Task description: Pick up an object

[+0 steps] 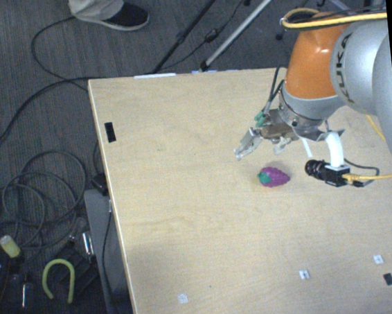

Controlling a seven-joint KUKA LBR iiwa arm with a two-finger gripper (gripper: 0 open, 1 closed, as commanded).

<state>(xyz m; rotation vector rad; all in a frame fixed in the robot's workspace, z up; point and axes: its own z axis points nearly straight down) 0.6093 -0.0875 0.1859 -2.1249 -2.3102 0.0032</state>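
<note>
Looking down at a slant on the table (pixel 187 209), a pale wooden board with small dark and light markers near its lower edge and one dark marker near its upper left corner. Nearest the bottom of the view, the lower right part of the board carries only those markers. Further up, a small purple object (pixel 274 176) with a green end lies flat on the wood, right of centre. It touches nothing else. Just above it and slightly to its left hangs my pincer (pixel 250 144); whether its fingers are apart or together I cannot tell at this angle, and nothing shows between them. The purple object sits just beside the pincer, apart from it, not held. To the right of the object, a black fitting (pixel 325 172) with a yellow cable hangs off my wrist, close to the wood. My arm (pixel 340 68) comes in from the right, orange band above the grey wrist. Left of the table, on the dark floor (pixel 32 121), lie black cables and a green U-shaped item (pixel 57 277). Farthest off, at the top, a shoe (pixel 122 15) stands on the floor.
</note>
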